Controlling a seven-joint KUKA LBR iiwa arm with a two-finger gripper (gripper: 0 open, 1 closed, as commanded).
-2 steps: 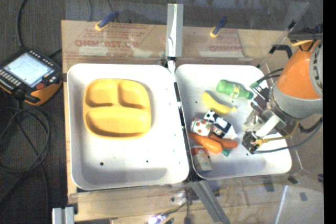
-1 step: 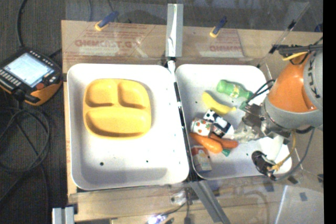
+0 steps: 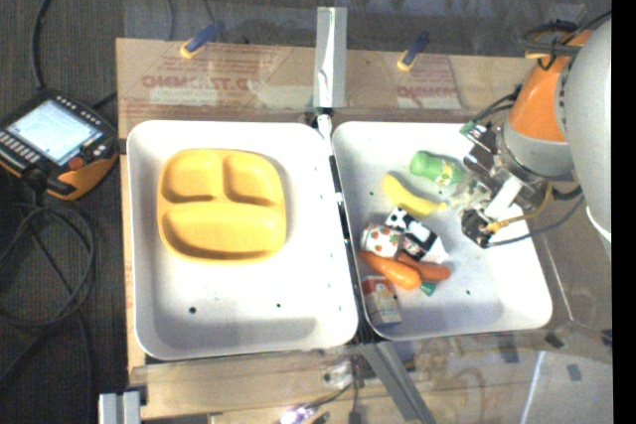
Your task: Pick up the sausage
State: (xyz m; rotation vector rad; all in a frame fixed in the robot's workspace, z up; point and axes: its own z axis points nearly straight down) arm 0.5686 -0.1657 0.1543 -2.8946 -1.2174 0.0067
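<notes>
None of it done yet — sausage [image 3: 402, 270] lies lower centre-right, gripper [image 3: 473, 172] apart above it, its grip I can't tell.

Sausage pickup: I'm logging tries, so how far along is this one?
Done: nothing yet. The orange-red sausage lies on the floor of the right white bin, beside a black-and-white toy. In hand: the grey arm's gripper hangs near the green object, apart from the sausage. Left: reaching the sausage, gripping it and lifting it.
</notes>
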